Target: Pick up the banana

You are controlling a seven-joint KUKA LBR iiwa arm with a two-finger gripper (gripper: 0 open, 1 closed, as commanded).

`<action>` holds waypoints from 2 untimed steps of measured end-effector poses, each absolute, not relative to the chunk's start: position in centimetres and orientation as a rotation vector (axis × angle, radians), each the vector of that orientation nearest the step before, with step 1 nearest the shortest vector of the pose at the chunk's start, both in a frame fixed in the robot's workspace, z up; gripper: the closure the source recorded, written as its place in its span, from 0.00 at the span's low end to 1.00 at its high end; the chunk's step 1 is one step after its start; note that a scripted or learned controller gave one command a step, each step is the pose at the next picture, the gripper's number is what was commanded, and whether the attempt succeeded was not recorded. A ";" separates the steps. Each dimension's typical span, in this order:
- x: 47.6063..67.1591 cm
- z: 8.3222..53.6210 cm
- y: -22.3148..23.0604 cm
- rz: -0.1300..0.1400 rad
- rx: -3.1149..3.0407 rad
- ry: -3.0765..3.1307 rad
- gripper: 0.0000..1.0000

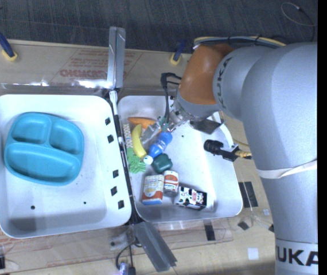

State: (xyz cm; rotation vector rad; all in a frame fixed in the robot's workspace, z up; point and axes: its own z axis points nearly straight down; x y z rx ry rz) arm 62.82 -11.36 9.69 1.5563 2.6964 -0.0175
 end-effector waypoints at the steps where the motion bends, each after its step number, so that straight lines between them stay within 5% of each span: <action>1: 62.0 15.0 -12.6 -0.003 1.403 2.812 0.00; 2: 59.2 21.2 -15.9 -0.004 1.762 2.602 0.00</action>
